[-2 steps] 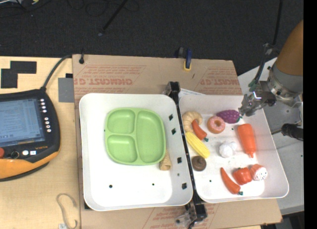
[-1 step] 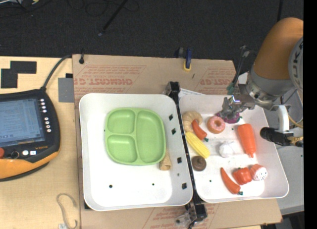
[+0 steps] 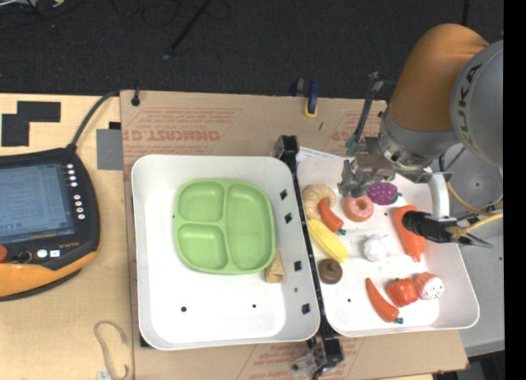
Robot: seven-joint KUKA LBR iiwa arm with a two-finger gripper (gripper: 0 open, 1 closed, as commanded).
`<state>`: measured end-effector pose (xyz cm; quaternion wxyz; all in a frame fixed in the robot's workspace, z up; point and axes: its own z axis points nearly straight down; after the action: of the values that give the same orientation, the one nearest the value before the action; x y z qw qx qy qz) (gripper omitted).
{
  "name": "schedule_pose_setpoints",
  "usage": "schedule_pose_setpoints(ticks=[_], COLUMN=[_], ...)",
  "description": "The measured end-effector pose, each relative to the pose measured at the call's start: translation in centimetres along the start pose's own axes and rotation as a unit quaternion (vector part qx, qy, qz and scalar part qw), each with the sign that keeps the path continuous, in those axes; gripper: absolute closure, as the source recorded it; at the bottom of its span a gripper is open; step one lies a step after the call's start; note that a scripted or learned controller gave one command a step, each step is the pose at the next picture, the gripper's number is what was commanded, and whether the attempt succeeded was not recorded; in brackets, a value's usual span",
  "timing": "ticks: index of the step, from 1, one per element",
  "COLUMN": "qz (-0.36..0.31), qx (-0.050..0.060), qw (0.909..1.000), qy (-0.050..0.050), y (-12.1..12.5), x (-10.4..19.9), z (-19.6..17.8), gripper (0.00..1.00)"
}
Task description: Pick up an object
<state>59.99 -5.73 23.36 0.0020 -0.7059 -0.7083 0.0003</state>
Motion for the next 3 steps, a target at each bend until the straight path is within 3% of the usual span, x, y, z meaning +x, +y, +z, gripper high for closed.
schedule_pose_setpoints(ticks=[1,3], qz=[0.001,0.004], qx=[0.0,0.001], qw=[1.0,1.0], qy=[0.0,-0.001], y=[-0.5,-1.48], x=[3.6,3.63], z=[0.02,0.0], gripper=[1.0,1.0])
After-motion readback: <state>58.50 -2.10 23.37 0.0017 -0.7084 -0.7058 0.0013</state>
